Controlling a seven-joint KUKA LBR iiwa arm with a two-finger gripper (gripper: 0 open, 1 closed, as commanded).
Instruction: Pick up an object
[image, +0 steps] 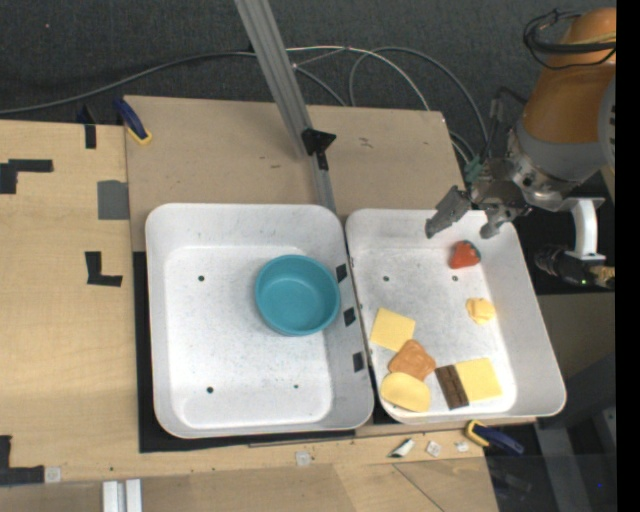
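Note:
My gripper hangs over the back of the right bin, its two dark fingers spread apart with nothing between them. Just below it lies a small red object, a little to the front of the fingertips. Further forward in the same bin are a small yellow lump, a yellow square slice, a brown bread-like piece, a yellow rounded piece, a dark brown bar and a second yellow slice.
The left bin holds a teal bowl near its middle. A grey metal pole slants down to the bins' shared back edge. Cables trail across the board behind the bins.

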